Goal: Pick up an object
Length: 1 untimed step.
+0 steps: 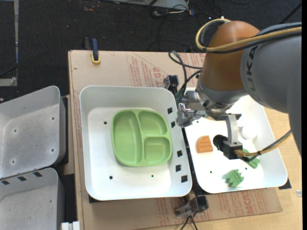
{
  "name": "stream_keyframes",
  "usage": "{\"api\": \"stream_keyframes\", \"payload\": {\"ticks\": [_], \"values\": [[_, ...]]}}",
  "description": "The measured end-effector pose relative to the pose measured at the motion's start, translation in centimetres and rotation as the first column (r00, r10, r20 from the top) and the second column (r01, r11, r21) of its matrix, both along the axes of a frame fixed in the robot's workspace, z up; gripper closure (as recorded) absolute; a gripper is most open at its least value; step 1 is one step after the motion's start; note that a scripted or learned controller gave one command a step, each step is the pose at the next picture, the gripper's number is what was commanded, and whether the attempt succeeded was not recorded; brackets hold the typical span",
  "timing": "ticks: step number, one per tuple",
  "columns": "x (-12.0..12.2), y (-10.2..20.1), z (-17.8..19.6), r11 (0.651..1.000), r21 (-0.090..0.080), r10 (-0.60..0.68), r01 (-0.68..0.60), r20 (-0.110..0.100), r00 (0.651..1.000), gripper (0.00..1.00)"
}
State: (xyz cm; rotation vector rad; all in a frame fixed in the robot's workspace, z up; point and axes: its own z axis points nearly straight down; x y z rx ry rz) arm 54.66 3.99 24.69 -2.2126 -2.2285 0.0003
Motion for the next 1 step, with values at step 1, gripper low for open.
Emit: {"api": "stream_keyframes", "payload": {"ticks": [1], "values": [[-1.72,5.96,-0.44,1.0,-0.001,-0.002,0.002,-0.001,1.0,1.0]]}}
